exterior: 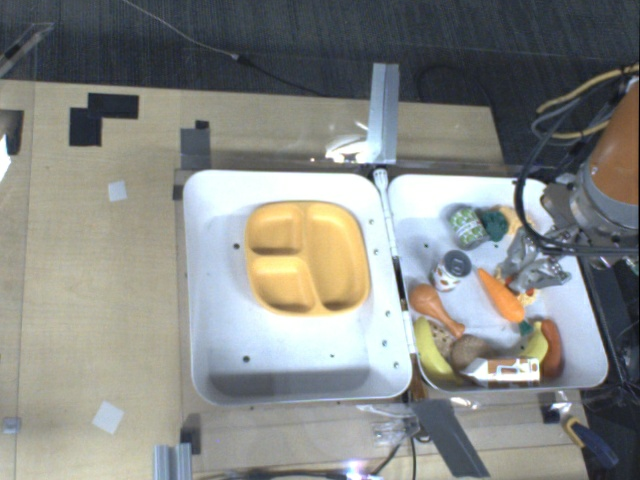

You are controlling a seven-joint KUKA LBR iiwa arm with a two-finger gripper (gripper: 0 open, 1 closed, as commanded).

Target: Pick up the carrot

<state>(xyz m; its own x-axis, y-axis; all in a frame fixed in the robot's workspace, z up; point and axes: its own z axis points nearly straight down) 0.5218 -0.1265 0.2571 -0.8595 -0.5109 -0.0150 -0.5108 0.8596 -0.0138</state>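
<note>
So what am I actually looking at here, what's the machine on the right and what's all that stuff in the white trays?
This is one picture from a camera fixed above a bench, looking down at a slant. The grey and orange thing on the right is a robot arm; its gripper, a two-fingered metal hand, hangs over the right tray. That tray holds toy food: a carrot right beside the gripper, a banana, a chicken drumstick, a green vegetable and a few other pieces. The left tray holds a yellow divided plate. I can't tell if the gripper holds the carrot.
</note>
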